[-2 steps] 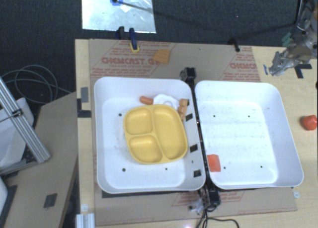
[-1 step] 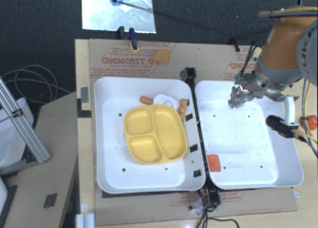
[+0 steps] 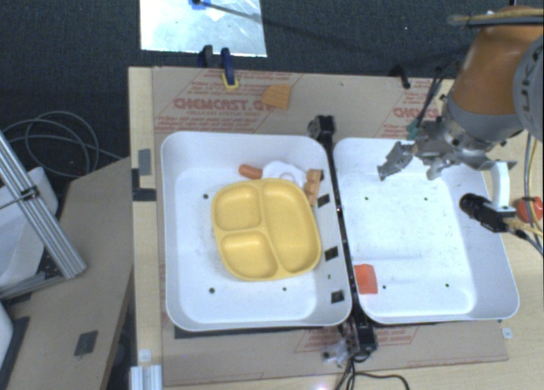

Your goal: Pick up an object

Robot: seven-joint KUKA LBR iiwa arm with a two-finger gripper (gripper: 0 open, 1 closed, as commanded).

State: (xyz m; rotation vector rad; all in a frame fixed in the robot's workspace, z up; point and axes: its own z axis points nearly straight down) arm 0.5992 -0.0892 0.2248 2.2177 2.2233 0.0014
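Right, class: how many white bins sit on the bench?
2. The left bin holds a yellow tray; the right bin lies under the gripper.

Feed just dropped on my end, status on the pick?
Gripper open, above right bin, holding nothing. Orange block at that bin's near-left corner. Yellow tray in left bin. Nothing in the way.

Open pincer [image 3: 416, 165] above right bin [image 3: 429, 295].

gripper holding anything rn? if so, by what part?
Nothing held. The gripper hangs open over the right bin, with bare bin floor between its fingers. The nearest object there, the orange block, lies by that bin's near-left corner, well apart.
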